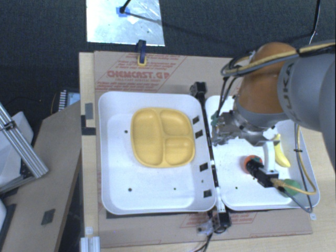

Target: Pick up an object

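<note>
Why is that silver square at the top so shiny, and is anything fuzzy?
Camera view: the silver sheet catches the light and glares white in patches; the yellow tray looks soft, evenly lit; the big grey arm, close to the camera, looks slightly blurred.

Two bins sit side by side on the bench, touching along a middle divider. The left bin (113, 193) has a divided tray (161, 137) lying flat in it, a bit toward the far side. The arm (294, 88) comes in from the right and hangs over the far half of the right bin (236, 198). In that right bin, a banana (281, 154) lies by the right wall, with a small round thing (249, 162) just left of it. Far behind the bins, a metal sheet (125, 13) lies on the floor.
</note>
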Tool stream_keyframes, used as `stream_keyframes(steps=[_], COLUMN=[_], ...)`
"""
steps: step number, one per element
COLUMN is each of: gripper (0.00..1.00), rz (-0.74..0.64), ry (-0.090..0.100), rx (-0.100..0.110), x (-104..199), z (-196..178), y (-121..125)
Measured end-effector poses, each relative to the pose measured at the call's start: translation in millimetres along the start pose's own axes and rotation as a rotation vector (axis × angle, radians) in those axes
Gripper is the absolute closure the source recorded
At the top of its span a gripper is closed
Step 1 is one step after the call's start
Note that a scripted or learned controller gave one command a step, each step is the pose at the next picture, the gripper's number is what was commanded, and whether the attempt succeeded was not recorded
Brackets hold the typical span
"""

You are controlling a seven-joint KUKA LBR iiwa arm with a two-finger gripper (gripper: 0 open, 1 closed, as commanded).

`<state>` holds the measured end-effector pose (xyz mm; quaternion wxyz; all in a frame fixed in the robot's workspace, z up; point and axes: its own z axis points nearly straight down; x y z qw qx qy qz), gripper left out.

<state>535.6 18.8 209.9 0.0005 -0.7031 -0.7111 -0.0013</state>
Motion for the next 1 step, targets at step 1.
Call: stream_keyframes(steps=[1], gripper=[1.0], rz=[0.002], ry=[-0.001], rx=[-0.001], x=[49.4], z=[-13.9], y=[-2.2])
